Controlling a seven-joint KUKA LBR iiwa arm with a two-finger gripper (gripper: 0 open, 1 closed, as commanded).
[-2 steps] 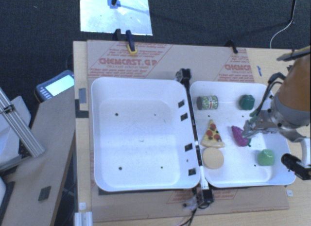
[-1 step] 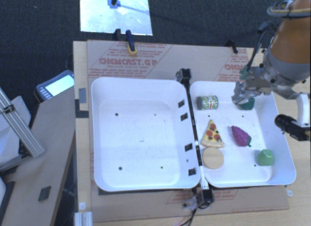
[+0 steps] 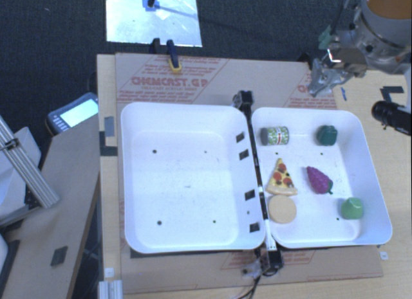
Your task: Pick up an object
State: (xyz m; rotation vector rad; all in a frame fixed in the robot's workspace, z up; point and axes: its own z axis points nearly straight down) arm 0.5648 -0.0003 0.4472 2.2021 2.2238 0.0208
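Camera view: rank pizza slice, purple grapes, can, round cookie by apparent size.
1. pizza slice
2. round cookie and purple grapes, too close to separate
3. can, slightly smaller

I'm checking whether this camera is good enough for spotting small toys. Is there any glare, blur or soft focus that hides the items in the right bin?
Camera view: lighting is even and the right bin is bright but not blown out; the pizza slice, can and purple grapes read clearly, only slightly soft. The metal sheet at the top shows glare. The hand looks a bit blurred.
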